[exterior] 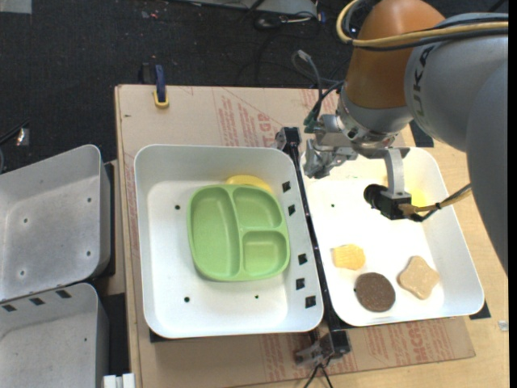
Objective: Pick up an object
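Three small things lie in the near part of the right bin [452,241]: a yellow piece [349,257], a brown disc [376,292] just near and right of it, and a tan piece [418,277] right of the disc. The three are close together but apart. Nothing lies over them. The end effector [327,158] is seen above the far left corner of the right bin, well apart from the three pieces; whether it is wide or narrow cannot be told. A black part [386,200] with a cable hangs between it and the pieces. In the left bin [153,241] a green divided tray [238,233] lies, with a yellow thing [249,182] partly hidden at its far edge. Both bins rest on a brown surface [210,111].
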You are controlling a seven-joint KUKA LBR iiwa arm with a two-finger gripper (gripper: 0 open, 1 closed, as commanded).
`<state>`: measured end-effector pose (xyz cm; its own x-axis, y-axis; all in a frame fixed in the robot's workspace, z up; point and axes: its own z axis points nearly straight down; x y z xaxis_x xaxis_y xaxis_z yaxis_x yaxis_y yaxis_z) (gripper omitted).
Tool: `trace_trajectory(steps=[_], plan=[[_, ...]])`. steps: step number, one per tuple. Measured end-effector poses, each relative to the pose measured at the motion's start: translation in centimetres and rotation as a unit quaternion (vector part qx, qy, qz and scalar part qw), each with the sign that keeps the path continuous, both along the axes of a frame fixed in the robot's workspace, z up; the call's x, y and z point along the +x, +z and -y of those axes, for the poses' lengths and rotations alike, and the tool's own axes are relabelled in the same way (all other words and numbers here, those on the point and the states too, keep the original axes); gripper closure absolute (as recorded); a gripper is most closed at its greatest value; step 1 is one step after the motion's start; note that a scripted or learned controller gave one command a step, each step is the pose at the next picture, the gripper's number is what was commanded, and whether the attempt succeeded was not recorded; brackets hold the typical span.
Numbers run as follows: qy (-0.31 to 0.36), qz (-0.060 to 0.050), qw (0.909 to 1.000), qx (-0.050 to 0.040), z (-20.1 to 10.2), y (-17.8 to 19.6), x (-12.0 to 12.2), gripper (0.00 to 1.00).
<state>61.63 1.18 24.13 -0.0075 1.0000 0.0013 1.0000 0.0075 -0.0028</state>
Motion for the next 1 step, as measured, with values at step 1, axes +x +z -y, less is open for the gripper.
trace_trajectory(steps=[1], plan=[[-0.001,0.0,1.0,-0.0002,-5.03,-1.44,-2.07,1.0]])
